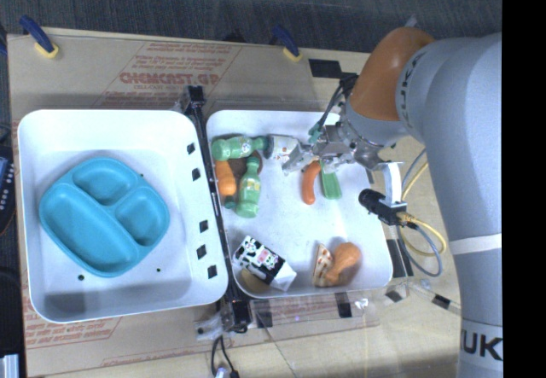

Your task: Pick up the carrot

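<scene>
An orange carrot [309,184] lies lengthwise on the floor of the right bin [290,223], near its middle. My gripper [312,158] hangs right over the carrot's far end, open, with one finger on each side of that end. The carrot still rests on the bin floor. Against the bin's left wall lies a second orange piece [225,180], well apart from the gripper.
A small green block [331,185] touches the carrot's right side. Two green bottles [241,148] [249,187] lie at the upper left of the right bin. A black-and-white carton [261,259] and a croissant [339,262] sit at its front. The left bin holds a blue divided plate [104,212].
</scene>
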Available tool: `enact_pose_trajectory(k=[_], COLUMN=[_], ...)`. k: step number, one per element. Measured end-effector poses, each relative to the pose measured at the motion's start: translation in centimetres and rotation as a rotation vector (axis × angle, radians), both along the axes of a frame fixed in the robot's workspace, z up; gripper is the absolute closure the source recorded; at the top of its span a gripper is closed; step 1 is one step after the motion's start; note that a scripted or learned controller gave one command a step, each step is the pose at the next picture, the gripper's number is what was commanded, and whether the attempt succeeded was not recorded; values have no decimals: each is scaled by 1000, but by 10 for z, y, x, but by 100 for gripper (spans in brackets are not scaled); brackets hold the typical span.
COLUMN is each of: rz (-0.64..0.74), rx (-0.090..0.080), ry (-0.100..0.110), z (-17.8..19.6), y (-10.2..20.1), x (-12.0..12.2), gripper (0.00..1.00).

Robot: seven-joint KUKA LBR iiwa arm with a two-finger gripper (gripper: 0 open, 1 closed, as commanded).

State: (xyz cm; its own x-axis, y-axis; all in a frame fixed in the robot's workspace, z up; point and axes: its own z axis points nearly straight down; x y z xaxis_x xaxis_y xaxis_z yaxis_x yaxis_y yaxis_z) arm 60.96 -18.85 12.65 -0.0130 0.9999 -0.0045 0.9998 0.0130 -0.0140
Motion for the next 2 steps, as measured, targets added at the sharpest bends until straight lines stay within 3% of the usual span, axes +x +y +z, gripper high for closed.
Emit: enact_pose_trajectory(k=[1, 2], rz=[4, 443], rx=[3, 10], ry=[-2, -7], z=[-36, -35], y=[-3, -22], x=[-43, -101], gripper=[0, 0])
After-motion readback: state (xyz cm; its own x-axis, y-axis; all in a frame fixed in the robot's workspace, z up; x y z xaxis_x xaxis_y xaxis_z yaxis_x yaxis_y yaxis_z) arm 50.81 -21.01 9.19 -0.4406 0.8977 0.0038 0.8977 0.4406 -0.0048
